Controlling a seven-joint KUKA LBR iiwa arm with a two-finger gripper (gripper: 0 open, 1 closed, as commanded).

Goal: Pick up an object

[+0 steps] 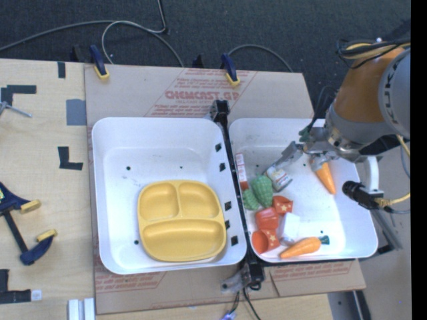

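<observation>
Orange carrot point(325, 177) just beside fingers point(291, 153)

We seem to be in a robotics lab or test workshop: a light plywood bench point(40, 192) carries a brown cardboard sheet point(193, 95) pinned by blue-and-yellow spring clamps point(99, 62), black tape marks point(67, 157) and loose grey cables point(133, 27) trailing over dark carpet point(267, 12).
</observation>
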